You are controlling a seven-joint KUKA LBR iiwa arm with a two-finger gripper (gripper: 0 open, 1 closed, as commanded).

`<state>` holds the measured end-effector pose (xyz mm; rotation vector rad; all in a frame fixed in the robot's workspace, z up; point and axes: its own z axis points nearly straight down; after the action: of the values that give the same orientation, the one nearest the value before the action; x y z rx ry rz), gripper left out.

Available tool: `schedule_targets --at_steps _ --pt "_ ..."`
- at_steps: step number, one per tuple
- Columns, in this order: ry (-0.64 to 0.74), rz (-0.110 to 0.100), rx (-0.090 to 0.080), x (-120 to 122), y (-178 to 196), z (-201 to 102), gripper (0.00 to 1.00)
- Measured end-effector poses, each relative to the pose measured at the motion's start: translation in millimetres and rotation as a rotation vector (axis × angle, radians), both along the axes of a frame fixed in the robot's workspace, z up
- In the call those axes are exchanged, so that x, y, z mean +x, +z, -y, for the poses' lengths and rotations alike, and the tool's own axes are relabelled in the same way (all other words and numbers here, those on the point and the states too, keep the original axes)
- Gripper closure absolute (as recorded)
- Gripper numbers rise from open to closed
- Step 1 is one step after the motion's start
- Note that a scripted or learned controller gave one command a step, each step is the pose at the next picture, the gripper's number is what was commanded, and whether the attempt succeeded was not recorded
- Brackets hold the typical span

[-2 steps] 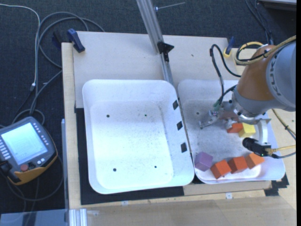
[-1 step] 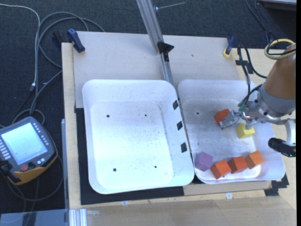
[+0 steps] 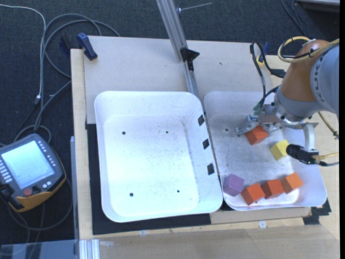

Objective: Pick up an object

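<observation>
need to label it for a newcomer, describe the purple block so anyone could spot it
Look in the right bin, along its near edge. A row of blocks lies there, and the purple block sits at its left end, the only purple one beside three orange blocks.

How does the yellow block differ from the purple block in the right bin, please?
The yellow block lies mid-bin, apart from the other blocks, close to the arm; the purple block sits near the bin's front rim, beside a row of orange blocks. The yellow block looks slightly smaller than the purple block. Both lie loose in the right bin.
</observation>
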<state>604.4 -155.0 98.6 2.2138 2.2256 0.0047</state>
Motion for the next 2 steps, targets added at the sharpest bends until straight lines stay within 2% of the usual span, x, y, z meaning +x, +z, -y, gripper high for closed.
schedule_targets --at_steps 1,2 --pt "-0.002 0.000 -0.002 -1.1 12.6 2.3 1.00" --pt "0.004 0.004 0.003 -6.4 105.4 -102.4 1.00"
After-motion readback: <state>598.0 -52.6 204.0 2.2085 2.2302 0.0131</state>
